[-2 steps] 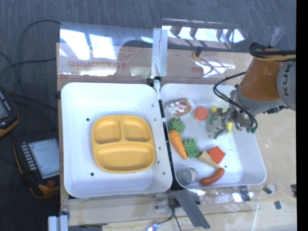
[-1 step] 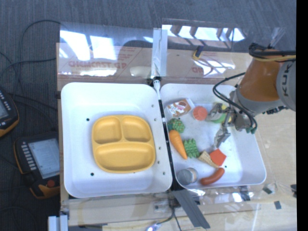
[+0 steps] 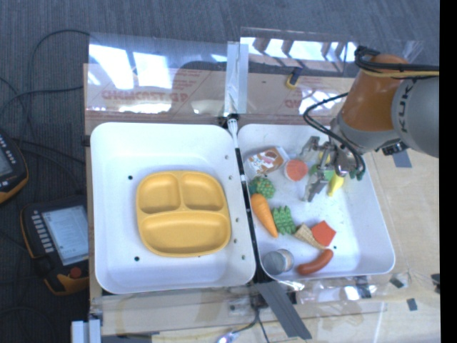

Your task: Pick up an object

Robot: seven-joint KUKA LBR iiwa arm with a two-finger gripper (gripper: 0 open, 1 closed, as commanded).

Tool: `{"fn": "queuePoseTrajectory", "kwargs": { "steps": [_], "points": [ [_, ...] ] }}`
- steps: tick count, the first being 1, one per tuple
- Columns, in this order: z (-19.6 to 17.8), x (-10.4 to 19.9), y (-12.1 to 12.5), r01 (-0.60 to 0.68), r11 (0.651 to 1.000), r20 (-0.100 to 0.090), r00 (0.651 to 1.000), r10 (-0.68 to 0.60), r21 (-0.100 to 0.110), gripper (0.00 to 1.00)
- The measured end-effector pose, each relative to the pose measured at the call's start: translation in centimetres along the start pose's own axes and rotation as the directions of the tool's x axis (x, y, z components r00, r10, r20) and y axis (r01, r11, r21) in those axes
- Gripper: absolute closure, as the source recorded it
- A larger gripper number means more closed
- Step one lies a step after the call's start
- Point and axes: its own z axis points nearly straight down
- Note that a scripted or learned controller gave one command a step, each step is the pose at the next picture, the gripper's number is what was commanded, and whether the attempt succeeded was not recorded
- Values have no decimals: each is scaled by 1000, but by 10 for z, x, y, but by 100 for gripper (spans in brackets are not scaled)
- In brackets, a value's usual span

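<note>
Grey gripper (image 3: 319, 182) low in right bin (image 3: 371, 220), finger spread unclear, by yellow piece (image 3: 335, 184), red lettering on clear panel (image 3: 143, 95) unreadable.

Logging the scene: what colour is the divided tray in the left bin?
Yellow-orange; the divided tray shows plainly in the camera view.

Toys (image 3: 275, 199) crowd right bin's (image 3: 371, 220) left half; its right side open

Claw (image 3: 319, 179) above toy-strewn right bin (image 3: 371, 224)
</note>
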Motion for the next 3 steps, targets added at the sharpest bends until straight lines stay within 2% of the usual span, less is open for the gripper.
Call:
{"fn": "queuePoseTrajectory", "kwargs": {
  "steps": [1, 2, 3],
  "points": [
    [0, 0, 0, 0, 1000, 0, 1000, 0, 0, 0],
    [-12, -2, 0, 1, 1000, 6, 1000, -1, 3, 100],
    [-4, 74, 29, 7, 1000, 1, 1000, -7, 3, 100]
  ]
}}
